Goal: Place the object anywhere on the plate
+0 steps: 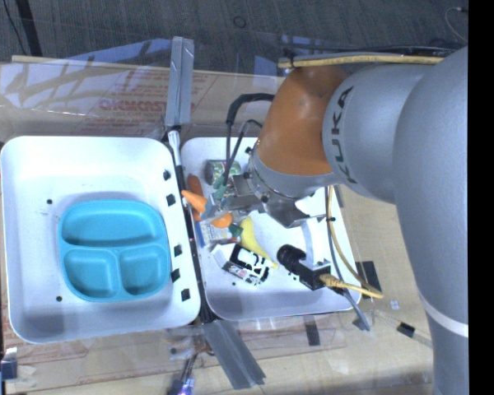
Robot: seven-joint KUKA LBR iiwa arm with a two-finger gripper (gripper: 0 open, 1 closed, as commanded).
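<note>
two white bins, one blue plate

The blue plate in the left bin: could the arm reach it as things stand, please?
Probably yes: the blue plate lies bare in the left bin, nothing on it, while the arm hangs over the right bin.

I am looking into a robotics lab, not a home. A big grey industrial arm with an orange band hangs over a plywood table. Two shallow white bins sit side by side on it, fixed with metal brackets. Loose cables trail across, and dark carpet lies beyond the table's far edge.
</note>
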